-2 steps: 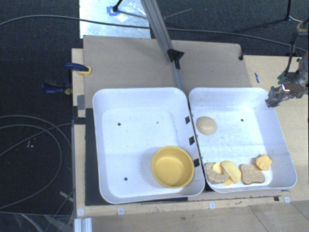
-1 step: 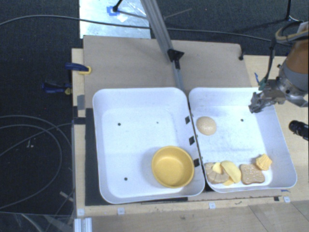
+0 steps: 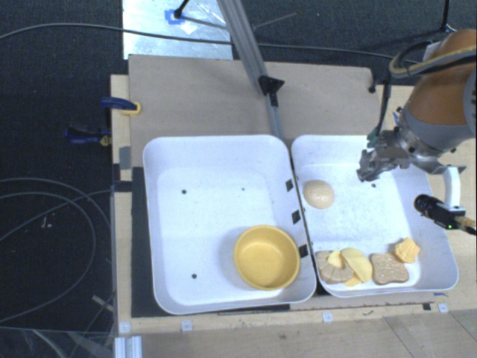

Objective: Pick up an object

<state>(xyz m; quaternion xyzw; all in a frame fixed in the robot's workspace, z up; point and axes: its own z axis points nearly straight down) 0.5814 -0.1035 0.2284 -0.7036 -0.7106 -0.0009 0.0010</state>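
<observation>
bins: smooth white plastic | bowl: glossy yellow plastic | bench: matt brown board

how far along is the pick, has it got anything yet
Nothing looks picked yet. The pincer hangs over the right bin, with no object seen in it. The round beige piece lies to its left on the bin floor, and the bread-like pieces lie along the near edge. The yellow bowl sits in the left bin. Reaching, grasping and lifting remain.

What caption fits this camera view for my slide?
Gripper above the right bin, near a pale round object; yellow bowl in the left bin.
</observation>
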